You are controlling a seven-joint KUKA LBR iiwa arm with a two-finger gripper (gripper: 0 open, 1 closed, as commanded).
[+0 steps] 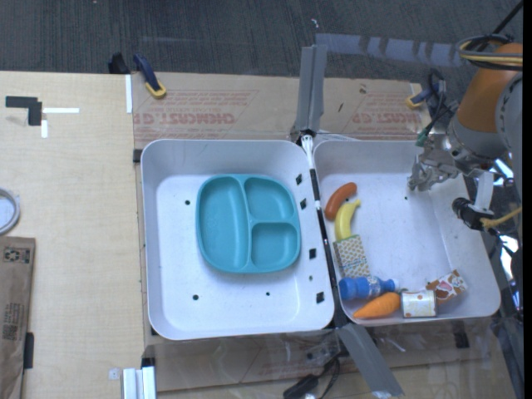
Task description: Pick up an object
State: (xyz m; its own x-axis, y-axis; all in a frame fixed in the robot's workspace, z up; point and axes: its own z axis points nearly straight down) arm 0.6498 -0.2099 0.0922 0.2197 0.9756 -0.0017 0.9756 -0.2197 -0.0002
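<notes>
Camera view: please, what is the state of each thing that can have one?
gripper: hovering over the right bin's far end, nothing seen in it
teal plate: lying flat in the left bin, nothing on it
banana: lying beside the hot dog
blue bottle: on its side
carrot: lying flat

We see the gripper hanging over the far right part of the right bin, with nothing between it and the bin floor; the left bin holds a teal divided plate. Along the right bin's left and near sides lie a hot dog, a banana, a patterned packet, a blue bottle, a carrot and a small can.
</notes>
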